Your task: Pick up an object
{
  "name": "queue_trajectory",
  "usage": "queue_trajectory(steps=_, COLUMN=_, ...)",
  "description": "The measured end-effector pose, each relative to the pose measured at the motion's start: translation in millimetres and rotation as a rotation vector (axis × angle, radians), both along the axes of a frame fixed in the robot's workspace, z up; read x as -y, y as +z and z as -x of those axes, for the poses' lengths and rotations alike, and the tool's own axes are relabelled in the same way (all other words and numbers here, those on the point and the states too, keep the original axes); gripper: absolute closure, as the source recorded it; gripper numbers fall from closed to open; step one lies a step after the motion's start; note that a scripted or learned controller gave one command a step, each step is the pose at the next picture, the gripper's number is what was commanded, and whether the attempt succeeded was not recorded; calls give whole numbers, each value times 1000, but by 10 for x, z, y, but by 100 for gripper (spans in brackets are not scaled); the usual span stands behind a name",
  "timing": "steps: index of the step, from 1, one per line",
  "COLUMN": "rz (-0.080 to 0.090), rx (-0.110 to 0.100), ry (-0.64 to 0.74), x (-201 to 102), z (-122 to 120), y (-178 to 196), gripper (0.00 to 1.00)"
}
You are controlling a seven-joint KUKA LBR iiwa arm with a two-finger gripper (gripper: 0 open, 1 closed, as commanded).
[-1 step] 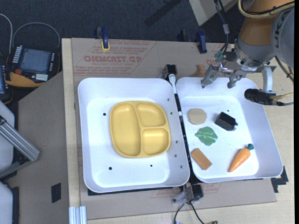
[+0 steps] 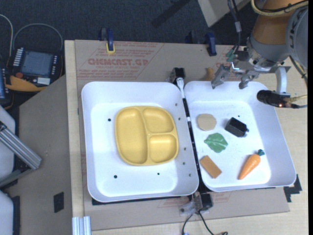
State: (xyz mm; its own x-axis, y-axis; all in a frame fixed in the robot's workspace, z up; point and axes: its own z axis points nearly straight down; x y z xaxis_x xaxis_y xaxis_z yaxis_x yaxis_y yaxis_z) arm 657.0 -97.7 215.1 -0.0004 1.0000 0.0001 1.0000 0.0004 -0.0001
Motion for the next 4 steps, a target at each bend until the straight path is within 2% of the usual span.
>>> queue_trajectory(steps=1, rz=-1, rx=-6, ry=-1, x=29, z=-19, y=-628, gripper=0)
queue_trajectory(steps=2, rz=0, rx=-3, ry=-1, x=81, z=-25, y=-1062, gripper=0)
queue_trajectory(steps=3, rz=0, rx=-4, ry=0, x=75, z=-21, y=-1318, gripper=0)
queue_trajectory(steps=4, rz=1, rx=1, ry=0, x=74, z=-34, y=-1192, gripper=100)
